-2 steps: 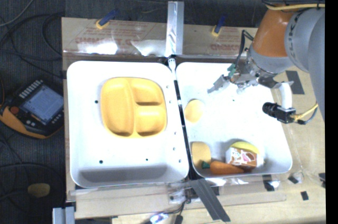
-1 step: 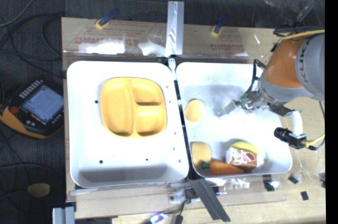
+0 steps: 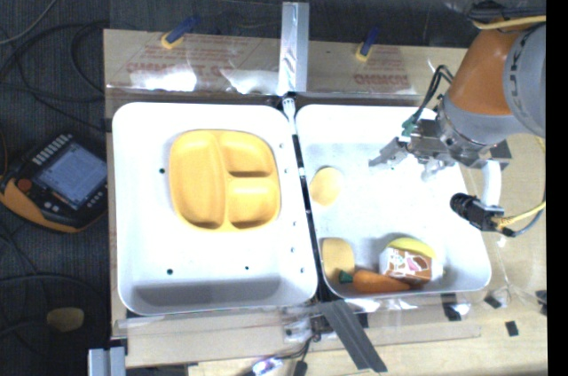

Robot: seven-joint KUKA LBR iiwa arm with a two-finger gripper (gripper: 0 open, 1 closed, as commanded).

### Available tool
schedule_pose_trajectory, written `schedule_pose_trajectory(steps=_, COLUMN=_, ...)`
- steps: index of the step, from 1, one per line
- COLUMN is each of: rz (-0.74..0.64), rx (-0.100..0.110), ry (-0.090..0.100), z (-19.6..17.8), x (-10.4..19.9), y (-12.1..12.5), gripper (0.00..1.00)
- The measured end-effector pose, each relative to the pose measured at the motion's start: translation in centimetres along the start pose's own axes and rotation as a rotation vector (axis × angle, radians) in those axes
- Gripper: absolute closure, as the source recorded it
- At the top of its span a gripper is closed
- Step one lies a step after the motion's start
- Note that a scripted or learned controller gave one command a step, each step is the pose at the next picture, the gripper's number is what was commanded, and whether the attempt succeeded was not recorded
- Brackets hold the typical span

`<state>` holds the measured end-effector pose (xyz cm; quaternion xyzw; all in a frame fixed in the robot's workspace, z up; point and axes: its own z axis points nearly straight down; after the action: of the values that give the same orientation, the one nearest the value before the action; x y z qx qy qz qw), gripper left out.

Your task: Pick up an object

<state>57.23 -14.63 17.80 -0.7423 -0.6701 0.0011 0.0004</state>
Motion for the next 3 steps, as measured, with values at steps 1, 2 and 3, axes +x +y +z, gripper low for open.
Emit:
schedule_pose_trajectory(steps=1, rz=0.021, rx=0.002, ry=0.001, z=7.1, x=-2.0, y=-5.1, gripper=0.0)
schedule_pose_trajectory(steps=2, rz=-0.06, rx=0.0, ry=-0.001, z=0.9, x=-4.1, y=-0.9, gripper=0.0)
schedule_pose_trajectory(steps=3, rz=-0.06, rx=0.0, ry=-0.001, z=0.9, x=-4.1, y=-0.9, gripper=0.0)
